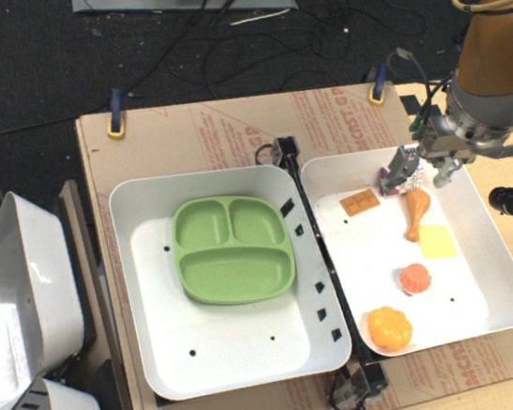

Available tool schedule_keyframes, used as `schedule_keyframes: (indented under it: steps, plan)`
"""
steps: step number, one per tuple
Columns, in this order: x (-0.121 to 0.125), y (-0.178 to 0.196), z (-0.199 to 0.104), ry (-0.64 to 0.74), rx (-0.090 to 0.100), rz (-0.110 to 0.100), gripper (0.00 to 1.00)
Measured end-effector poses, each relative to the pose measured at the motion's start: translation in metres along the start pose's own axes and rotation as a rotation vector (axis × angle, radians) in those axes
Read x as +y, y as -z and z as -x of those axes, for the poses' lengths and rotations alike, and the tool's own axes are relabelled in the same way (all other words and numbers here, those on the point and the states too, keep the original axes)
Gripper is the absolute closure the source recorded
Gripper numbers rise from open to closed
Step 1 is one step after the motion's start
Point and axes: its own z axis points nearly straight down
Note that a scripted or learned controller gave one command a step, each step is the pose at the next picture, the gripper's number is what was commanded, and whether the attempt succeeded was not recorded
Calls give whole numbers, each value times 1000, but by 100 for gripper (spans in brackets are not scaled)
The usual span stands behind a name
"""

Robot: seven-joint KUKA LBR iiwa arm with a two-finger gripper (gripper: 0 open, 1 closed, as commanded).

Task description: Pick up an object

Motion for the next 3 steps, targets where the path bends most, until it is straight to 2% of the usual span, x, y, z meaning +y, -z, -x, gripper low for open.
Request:
schedule_keyframes:
  steps: [1, 2, 3]
  plan:
    - [2, 7, 0, 3, -2, 12, 0]
    - [-2, -56, 3, -1, -1, 6, 0]
    - [-7, -102, 2, -1, -1, 8, 0]
